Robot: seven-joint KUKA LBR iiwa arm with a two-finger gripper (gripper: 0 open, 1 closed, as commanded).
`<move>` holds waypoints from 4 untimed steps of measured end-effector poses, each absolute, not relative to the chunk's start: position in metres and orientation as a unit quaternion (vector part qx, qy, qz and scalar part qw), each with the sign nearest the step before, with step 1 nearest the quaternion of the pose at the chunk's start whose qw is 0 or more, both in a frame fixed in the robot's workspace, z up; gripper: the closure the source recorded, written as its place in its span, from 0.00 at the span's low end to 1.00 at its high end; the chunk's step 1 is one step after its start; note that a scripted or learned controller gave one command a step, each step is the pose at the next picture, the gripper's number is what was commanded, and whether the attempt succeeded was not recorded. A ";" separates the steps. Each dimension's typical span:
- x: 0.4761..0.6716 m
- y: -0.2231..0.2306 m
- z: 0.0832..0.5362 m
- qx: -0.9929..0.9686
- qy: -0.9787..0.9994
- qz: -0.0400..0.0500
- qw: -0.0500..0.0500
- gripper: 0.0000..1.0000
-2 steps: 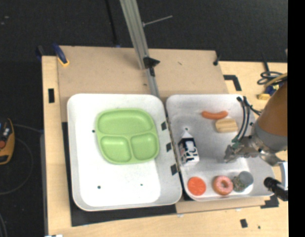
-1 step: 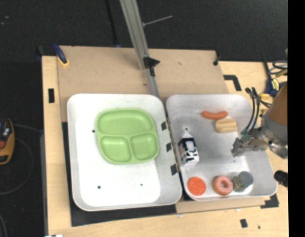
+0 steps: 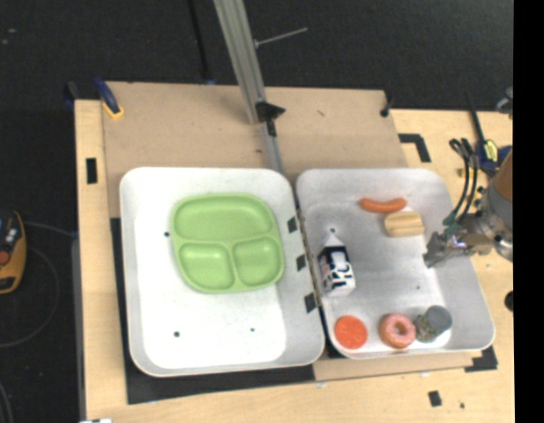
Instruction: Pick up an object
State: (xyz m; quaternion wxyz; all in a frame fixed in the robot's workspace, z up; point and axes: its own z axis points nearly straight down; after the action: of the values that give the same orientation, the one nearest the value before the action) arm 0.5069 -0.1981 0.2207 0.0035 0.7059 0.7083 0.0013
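A pale wooden worktop sits on a black floor. A grey metal post slants up from its far edge. Black tape marks dot the wood, with a blue-and-yellow clamp at the far left corner. Cables trail on the left.

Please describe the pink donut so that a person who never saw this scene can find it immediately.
Find the right white bin. Along its near edge lie three small round things; the pink donut is the middle one, between an orange disc and a grey-green object. It alone has a hole.
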 end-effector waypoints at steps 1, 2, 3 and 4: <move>0.509 -0.200 0.265 0.706 0.708 0.001 0.004 1.00; 0.524 -0.141 0.266 0.704 0.710 0.001 0.002 1.00; 0.544 -0.101 0.258 0.705 0.709 0.001 0.001 1.00; 0.561 -0.045 0.264 0.704 0.710 0.001 0.000 1.00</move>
State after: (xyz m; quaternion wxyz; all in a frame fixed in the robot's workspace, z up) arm 0.5614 -0.0449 0.2636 0.0005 0.7041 0.7101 0.0013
